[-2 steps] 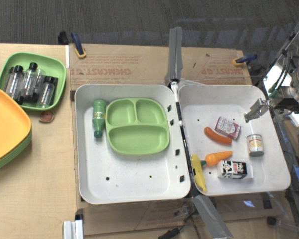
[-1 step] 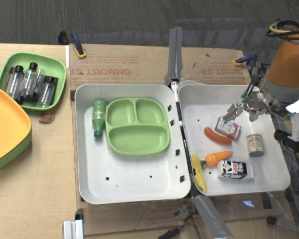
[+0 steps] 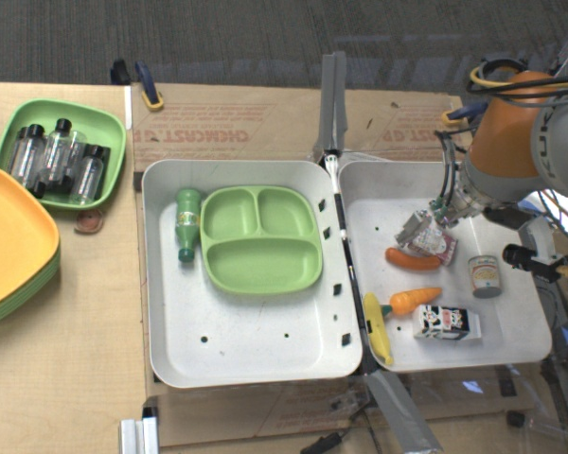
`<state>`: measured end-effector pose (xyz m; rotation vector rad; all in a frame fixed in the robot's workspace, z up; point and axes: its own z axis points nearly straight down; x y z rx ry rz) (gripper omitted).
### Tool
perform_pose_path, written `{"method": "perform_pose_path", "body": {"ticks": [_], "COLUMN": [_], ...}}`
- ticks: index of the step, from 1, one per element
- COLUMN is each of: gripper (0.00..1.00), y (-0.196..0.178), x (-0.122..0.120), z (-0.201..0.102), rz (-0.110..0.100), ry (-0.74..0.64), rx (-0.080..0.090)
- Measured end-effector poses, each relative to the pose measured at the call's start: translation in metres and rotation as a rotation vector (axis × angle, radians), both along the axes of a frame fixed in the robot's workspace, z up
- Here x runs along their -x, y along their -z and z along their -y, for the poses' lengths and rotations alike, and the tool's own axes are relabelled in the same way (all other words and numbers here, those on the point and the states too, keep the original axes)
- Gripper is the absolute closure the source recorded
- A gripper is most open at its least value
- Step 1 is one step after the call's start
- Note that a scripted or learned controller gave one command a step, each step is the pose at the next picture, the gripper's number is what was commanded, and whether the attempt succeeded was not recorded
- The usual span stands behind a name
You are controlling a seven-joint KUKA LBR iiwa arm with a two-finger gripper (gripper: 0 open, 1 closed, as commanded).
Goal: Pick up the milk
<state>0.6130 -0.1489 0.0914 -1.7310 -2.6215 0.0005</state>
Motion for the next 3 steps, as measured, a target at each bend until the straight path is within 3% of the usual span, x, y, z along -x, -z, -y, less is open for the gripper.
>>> {"method": "perform_pose_path", "body": {"ticks": [1,2,3], "gripper": [0.0,0.0,1.0], "y": [-0.001,-0.001,-0.009], "x": [-0.015,0.03,0.03], "z": [-0.04,0.018,0.019], "rz": [0.003,0.0,0.001], "ry": [-0.025,0.191,0.195], "rx": [0.001,0.001,0.001]}}
